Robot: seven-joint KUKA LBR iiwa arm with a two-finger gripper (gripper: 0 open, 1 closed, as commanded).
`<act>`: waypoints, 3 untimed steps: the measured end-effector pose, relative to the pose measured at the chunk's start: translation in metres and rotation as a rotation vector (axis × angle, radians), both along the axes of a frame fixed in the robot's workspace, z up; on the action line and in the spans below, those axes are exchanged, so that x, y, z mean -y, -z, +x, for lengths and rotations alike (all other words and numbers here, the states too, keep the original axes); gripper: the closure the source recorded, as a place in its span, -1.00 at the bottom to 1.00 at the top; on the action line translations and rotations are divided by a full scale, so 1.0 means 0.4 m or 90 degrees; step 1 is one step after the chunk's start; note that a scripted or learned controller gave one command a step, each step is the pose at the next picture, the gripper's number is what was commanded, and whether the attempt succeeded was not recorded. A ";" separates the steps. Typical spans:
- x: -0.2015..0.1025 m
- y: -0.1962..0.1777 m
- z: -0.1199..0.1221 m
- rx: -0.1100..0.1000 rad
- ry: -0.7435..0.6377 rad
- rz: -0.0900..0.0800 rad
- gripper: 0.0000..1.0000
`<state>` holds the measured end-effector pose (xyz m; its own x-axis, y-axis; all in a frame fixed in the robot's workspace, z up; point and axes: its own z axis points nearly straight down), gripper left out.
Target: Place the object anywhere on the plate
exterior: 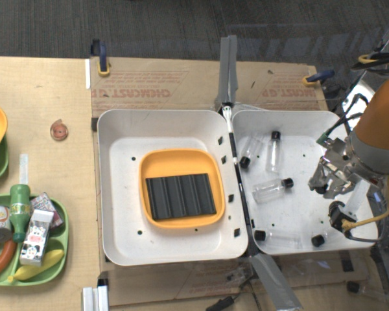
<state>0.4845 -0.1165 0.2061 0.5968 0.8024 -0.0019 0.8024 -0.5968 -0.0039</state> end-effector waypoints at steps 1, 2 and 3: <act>-0.146 -0.071 0.176 0.000 -0.060 -0.001 1.00; -0.188 0.040 0.312 0.000 -0.169 -0.001 1.00; -0.229 0.038 0.399 0.002 -0.346 -0.001 1.00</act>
<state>0.6440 -0.0249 0.1909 0.0961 0.9954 -0.0026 0.9954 -0.0961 -0.0008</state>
